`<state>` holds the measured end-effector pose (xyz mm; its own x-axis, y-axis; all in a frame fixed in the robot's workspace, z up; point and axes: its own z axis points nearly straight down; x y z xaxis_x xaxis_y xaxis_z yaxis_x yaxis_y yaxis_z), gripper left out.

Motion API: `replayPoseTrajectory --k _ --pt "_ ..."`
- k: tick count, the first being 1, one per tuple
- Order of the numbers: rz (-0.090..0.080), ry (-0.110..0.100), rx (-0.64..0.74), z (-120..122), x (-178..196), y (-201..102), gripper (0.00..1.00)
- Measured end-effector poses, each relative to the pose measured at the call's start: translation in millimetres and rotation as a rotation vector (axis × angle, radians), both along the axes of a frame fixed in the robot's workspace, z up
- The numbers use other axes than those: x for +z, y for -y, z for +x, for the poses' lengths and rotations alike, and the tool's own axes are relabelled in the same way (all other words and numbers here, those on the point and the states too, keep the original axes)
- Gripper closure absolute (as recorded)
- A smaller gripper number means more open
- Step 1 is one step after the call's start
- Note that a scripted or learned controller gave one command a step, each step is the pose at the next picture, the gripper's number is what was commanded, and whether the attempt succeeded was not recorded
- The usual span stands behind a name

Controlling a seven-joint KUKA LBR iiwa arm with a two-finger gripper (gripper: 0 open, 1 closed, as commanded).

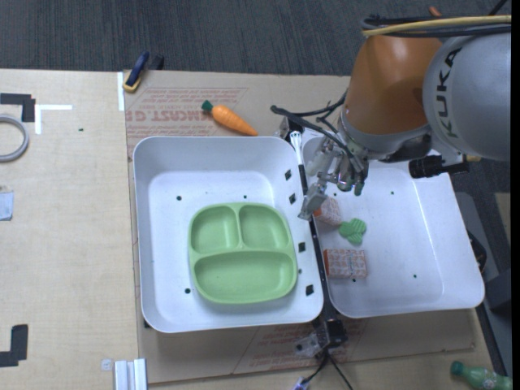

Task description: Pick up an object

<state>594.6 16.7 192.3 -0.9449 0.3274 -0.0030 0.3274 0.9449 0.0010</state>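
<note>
My gripper (328, 192) hangs low over the left side of the right bin (422, 218), close to the wall between the two bins. Just under and beside its tip lies a small pale pink-and-white object (331, 210). A small green toy (353, 231) sits a little to the right of that. A red-patterned packet (345, 262) lies nearer the front of the same bin. I see nothing held in the gripper.
A green divided plate (242, 253) lies in the left bin (162, 218). An orange toy carrot (230, 118) rests on the cardboard behind the bins. The arm's orange band (390, 80) looms over the right bin's back edge. A green bottle (479, 374) lies at the front right.
</note>
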Motion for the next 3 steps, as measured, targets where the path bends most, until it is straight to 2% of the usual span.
replayPoseTrajectory --k 1,2,3 --pt "0.000 -0.002 0.076 -82 0 41 0.00" --pt "-0.001 -0.001 0.220 -116 0 60 0.00" --pt "-0.001 0.000 0.541 -104 0 35 0.00"
